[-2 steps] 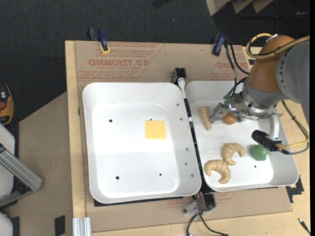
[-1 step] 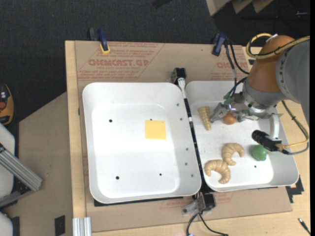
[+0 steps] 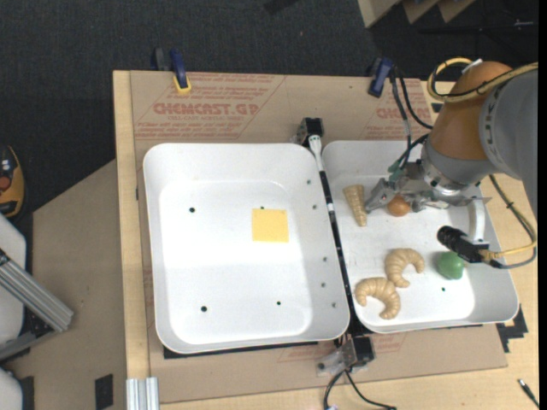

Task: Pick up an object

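Observation:
My gripper [image 3: 397,196] hangs low over the upper part of the right bin [image 3: 487,301], reaching in from the right. It is open, and a small orange-brown ball [image 3: 398,206] lies between its fingers on the bin floor. Just left of it lies a tan cone [image 3: 355,205]. Nearer the front are two beige croissants [image 3: 403,265] [image 3: 379,295] and a green ball [image 3: 450,266]. A flat yellow square [image 3: 270,225] lies in the middle of the left bin [image 3: 171,306].
The grey arm with its orange band [image 3: 466,126] covers the right bin's far right corner, with yellow and black cables beside it. A black divider [image 3: 329,220] runs between the bins. Blue clamps [image 3: 179,67] [image 3: 379,75] hold the cardboard's far edge.

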`<state>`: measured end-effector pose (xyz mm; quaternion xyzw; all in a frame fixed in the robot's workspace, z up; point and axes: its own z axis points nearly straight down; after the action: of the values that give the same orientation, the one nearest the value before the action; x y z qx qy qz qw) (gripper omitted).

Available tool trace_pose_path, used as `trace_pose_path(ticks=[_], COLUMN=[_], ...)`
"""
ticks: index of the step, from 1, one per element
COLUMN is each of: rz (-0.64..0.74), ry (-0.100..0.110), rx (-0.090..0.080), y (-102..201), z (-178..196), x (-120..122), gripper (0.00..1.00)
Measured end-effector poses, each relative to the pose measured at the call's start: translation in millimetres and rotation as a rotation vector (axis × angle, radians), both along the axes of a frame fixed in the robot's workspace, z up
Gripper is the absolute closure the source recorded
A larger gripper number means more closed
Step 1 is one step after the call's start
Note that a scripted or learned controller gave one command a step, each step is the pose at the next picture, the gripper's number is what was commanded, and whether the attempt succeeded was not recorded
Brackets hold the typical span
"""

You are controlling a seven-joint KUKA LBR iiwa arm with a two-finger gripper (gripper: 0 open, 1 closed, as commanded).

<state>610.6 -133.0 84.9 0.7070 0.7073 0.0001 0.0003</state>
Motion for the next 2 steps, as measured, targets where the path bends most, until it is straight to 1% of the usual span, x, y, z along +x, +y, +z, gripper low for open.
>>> trace_pose_path(ticks=[2], rz=[0.0], ry=[0.0], rx=[0.0], y=[0.0], z=[0.0], x=[0.0], gripper=[0.0])
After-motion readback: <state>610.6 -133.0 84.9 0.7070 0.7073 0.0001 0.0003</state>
